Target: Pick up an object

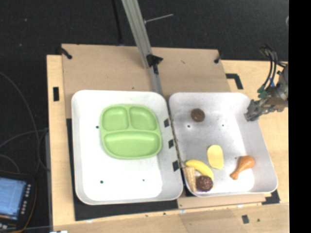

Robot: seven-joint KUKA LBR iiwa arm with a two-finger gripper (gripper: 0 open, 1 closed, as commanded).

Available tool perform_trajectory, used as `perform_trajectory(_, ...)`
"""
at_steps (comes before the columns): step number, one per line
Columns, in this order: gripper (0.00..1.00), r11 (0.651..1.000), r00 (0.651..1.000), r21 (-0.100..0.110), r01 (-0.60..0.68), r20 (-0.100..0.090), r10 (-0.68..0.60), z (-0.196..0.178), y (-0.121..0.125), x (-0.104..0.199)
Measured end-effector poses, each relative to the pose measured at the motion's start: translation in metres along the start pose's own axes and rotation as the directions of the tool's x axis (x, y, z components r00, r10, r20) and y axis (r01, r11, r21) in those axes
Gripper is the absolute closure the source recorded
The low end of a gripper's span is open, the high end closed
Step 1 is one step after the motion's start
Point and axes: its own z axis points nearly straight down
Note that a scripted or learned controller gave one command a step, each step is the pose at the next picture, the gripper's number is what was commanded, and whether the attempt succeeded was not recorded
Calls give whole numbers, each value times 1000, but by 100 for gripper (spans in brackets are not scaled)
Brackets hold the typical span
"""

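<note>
Grey two-finger tool [253, 111] hovering at right white bin's [228, 99] two o'clock rim, finger state impossible to tell, orange plastic drumstick [242, 166] lying at five o'clock

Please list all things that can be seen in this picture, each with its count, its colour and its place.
left bin: 1, white, left half of the bench
right bin: 1, white, right half of the bench
divided plate: 1, green, in the left bin
round brown item: 1, brown, upper part of the right bin
yellow oval piece: 1, pale yellow, middle of the right bin
banana: 1, yellow, lower left of the right bin
dark round item: 1, dark brown, below the banana
drumstick: 1, orange, lower right of the right bin
gripper: 1, grey, at the right bin's upper right rim
</note>
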Motion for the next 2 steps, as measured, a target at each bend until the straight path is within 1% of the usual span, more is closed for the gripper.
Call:
perform_trajectory(1,100,1000,1000,6,2,-2,-2,10,2,42)
perform_trajectory(2,100,1000,1000,6,3,-3,-3,24,5,94)
